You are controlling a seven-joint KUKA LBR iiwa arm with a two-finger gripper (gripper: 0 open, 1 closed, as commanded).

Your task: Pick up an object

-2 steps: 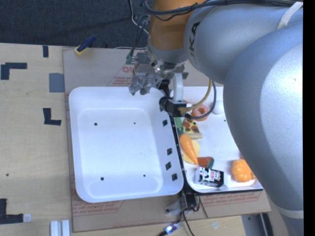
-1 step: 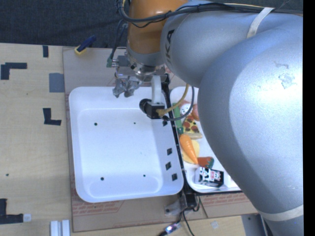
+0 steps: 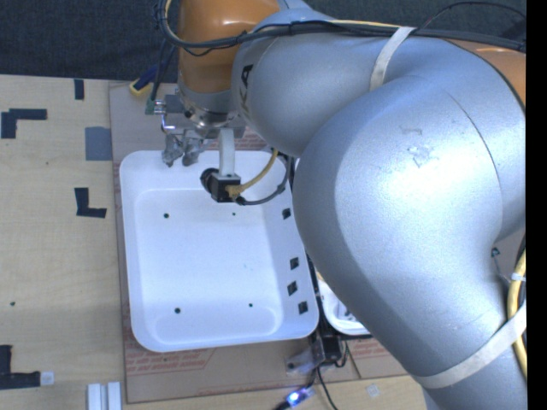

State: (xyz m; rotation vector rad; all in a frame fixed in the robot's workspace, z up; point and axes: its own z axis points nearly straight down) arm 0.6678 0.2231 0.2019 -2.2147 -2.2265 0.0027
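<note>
One shallow white plastic bin (image 3: 205, 314) sits under the grey metal gripper (image 3: 181, 154); I cannot tell its grip.

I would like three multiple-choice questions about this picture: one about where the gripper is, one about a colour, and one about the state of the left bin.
1. Where is the gripper?
A. over the far rim of the left bin
B. over the near rim of the left bin
C. over the bench, left of the bins

2. What colour is the band above the wrist?
A. blue
B. orange
C. green

3. How does the left bin stand?
A. upside down
B. tipped on its side
C. flat, open side up

Answers: 1 A, the fingers hang at the far edge; 2 B, the band is orange; 3 C, its white floor faces up.
</note>
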